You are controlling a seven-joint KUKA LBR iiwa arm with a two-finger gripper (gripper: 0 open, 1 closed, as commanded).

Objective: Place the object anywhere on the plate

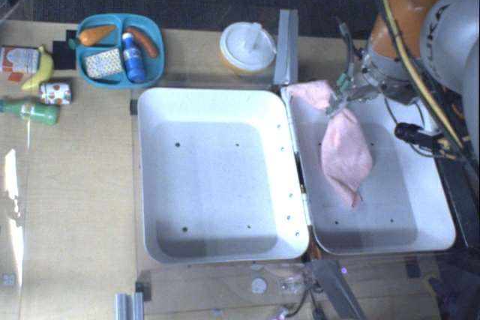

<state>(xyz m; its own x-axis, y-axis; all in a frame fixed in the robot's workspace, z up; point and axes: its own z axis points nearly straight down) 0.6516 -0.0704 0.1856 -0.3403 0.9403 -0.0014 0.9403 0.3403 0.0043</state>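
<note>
Gripper (pixel 346 95), right of centre, appears closed on the top corner of the pink cloth (pixel 346 154) hanging over the right bin (pixel 420 236); so thin a pinch could slip and drop it short of any plate.

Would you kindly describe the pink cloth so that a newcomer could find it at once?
Start from the two white bins and take the right bin, beside the grey arm. The pink cloth hangs limp below the gripper, pinched at its top corner. It is the one soft pink thing among hard white surfaces.
</note>
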